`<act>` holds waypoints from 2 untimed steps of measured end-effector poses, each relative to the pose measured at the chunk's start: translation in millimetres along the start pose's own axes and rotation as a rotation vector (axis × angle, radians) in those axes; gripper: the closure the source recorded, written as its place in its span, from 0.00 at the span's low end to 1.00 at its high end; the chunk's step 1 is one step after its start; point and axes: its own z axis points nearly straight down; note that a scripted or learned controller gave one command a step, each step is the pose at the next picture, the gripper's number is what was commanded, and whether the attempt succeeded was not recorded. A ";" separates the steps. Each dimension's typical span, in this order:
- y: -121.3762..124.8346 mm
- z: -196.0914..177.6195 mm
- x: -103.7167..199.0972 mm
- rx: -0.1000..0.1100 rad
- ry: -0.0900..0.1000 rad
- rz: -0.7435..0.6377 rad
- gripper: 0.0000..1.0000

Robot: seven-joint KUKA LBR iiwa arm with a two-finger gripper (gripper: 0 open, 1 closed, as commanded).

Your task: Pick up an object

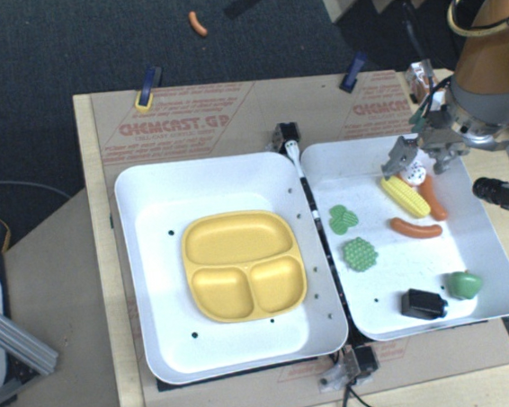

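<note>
Camera view. The gripper (410, 162) is positioned over the far part of the right bin (485, 246), carried by the grey arm (486, 83) with its orange band, which enters from the right. The fingers (401, 156) point down and toward the left. Their spacing cannot be determined from this angle, and no object is visibly clamped between them.

Directly below the fingers lies a yellow corn cob (406, 196), its far end just beside the fingertips; contact cannot be confirmed. An orange carrot (432, 199) lies against the right side of the cob. Nearer the camera from the fingers, a red-orange sausage (416, 227) lies across the bin floor, close to the cob's near end. To the left of the fingers and slightly nearer the camera is a green leafy piece (342, 219), and nearer the camera from it a round, bumpy green piece (360, 254). Well apart from the fingers, at the near edge of the same bin, a black block (422, 303) sits just beside a green rounded object (464, 285).

The left bin (151, 254), well to the left of the fingers, holds a yellow divided plate (243, 264) with three compartments.
</note>
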 end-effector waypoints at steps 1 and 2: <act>-3.2 47.8 -7.9 0.001 0.000 0.000 0.00; -3.8 101.2 -7.1 0.000 0.001 0.000 0.00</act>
